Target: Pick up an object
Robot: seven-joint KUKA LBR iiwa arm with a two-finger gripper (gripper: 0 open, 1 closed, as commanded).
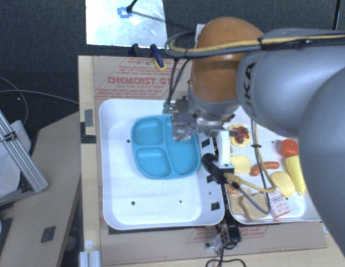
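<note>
Blue three-compartment tray (161, 149), lying flat and upright in the left white bin (119, 204), toward its far right side, slightly rotated.

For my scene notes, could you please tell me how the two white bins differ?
The left bin holds a single blue divided tray, while the right bin is crowded with small toy foods. The left bin lies mostly in open view; the arm covers much of the right bin. Both are shallow and white.

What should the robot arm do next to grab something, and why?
Probably lower a little and close on the blue tray's right rim. The gripper sits right over that edge in the left bin, and nothing shows between its fingers, so the tray looks like the nearest thing to grab.
</note>
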